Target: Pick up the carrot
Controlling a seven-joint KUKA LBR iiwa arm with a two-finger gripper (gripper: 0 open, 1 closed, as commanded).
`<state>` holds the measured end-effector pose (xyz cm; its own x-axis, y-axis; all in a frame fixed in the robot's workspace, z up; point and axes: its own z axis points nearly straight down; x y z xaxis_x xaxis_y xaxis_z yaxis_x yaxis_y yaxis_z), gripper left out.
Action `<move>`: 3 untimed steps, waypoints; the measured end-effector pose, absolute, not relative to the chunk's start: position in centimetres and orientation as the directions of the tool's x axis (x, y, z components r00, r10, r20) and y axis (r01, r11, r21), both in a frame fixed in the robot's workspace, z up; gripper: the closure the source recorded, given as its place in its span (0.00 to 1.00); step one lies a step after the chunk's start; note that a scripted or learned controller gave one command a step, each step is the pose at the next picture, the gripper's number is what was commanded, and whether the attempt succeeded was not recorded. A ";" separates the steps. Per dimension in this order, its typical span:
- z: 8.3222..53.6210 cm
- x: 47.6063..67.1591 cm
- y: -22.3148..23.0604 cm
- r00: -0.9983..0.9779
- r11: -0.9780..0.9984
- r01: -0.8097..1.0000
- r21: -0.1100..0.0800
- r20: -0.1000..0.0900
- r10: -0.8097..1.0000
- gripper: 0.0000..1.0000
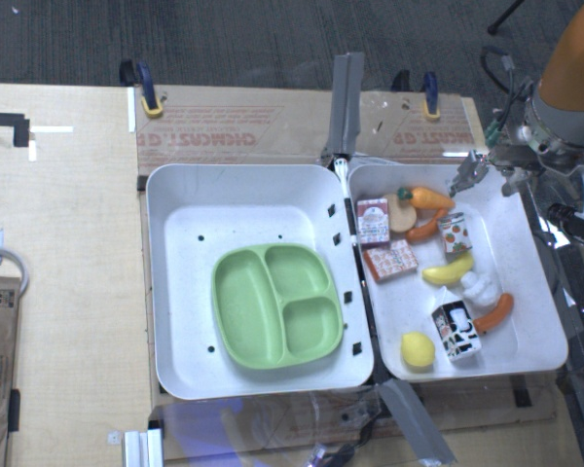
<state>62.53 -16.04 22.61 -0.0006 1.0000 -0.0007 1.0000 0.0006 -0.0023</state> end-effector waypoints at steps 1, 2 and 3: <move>10.4 65.5 -14.7 -0.269 0.269 0.963 0.002 -0.002 0.963 0.00; 9.8 66.1 -10.9 -0.479 0.479 0.878 0.006 -0.011 0.878 0.00; 11.0 66.3 -11.1 -0.476 0.476 0.879 0.012 -0.016 0.879 1.00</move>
<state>66.33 -11.07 10.97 -0.4761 0.8792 -0.0160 0.8792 0.4763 0.0123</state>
